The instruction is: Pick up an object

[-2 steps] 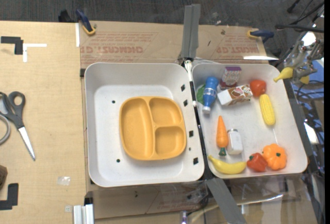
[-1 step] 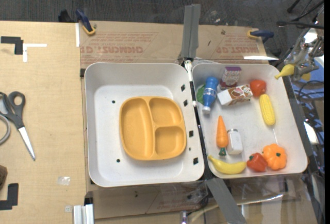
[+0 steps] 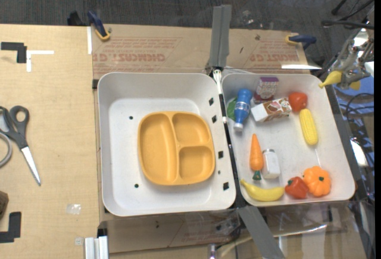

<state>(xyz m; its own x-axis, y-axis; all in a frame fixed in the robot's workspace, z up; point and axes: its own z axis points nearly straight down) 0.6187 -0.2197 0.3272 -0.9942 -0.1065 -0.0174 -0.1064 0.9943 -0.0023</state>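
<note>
Altogether two bins [image 3: 113, 133], one tray [image 3: 176, 147], one banana [image 3: 262, 192].

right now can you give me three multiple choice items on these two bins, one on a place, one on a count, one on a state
1. Where does the yellow divided plate lie?
A. in the left bin
B. in the right bin, among the toy food
C. on the wooden bench beside the scissors

2. How many compartments does the plate have?
A. two
B. three
C. five

3. How does the corn cob rest in the right bin?
A. standing upright on its end
B. lying flat on the bin floor
C. propped on top of the plate

Answers: 1 A, the plate sits in the middle of the left bin. 2 B, one long section and two smaller ones show. 3 B, the cob lies lengthwise on the white floor near the right wall.
</note>
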